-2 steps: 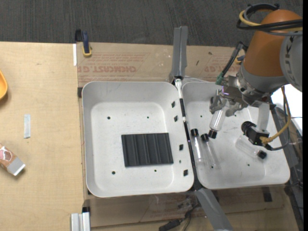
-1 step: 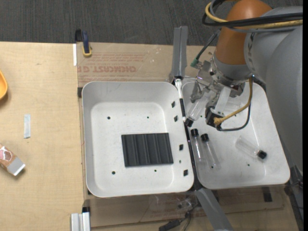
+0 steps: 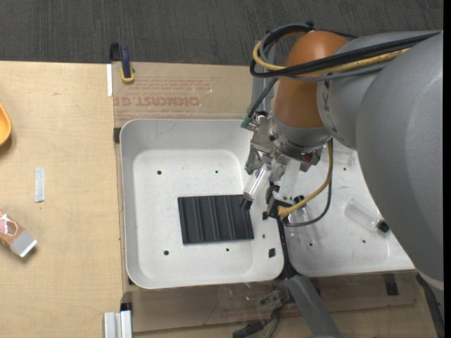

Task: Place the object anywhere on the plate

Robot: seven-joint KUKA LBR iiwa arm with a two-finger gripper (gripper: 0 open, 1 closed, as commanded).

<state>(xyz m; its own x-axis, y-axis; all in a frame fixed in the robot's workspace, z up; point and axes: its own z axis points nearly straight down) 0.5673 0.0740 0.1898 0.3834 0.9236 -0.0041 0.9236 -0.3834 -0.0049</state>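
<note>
Arm: reached in from the frame's right, wrist bent down over the left bin (image 3: 141, 153).
Gripper (image 3: 258, 197): at the upper right corner of the dark ribbed plate (image 3: 215, 218); finger state cannot be told.

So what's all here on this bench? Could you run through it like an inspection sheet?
Surface: two white bins, left bin and right bin, on a wood bench.
Job's things: dark ridged plate flat in the left bin; a clear object in the right bin, hard to identify.
Clutter: small items at the bench's left edge.
Tool: tool over the plate's right edge; nothing seen held.
Cables: yellow and black, looping off the wrist.
Surroundings: cardboard sheet, dark carpet.
</note>
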